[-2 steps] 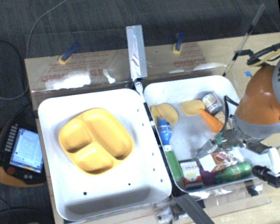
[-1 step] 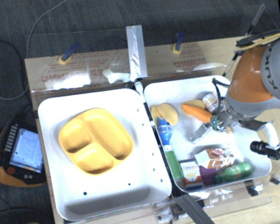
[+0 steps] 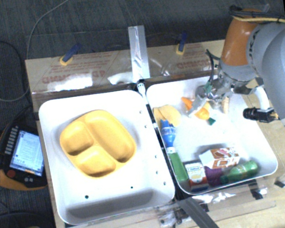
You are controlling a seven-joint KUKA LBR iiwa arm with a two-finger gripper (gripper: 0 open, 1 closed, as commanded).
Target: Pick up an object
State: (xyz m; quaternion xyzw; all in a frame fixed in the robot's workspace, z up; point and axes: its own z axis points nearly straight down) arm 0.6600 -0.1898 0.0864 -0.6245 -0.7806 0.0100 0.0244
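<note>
hand (image 3: 211, 90) hangs low over the far corner of the right bin (image 3: 262, 140), reaching in from the right; whether it is wide or narrow i cannot tell, and nothing shows between its tips. nearest thing looks like the small orange piece (image 3: 203, 112), lying just beside and a little nearer the camera than the hand, with a second orange bit (image 3: 186, 102) just to its left. neither has a clear long axis. judging from this, a short drop toward the near side would meet it.
</note>
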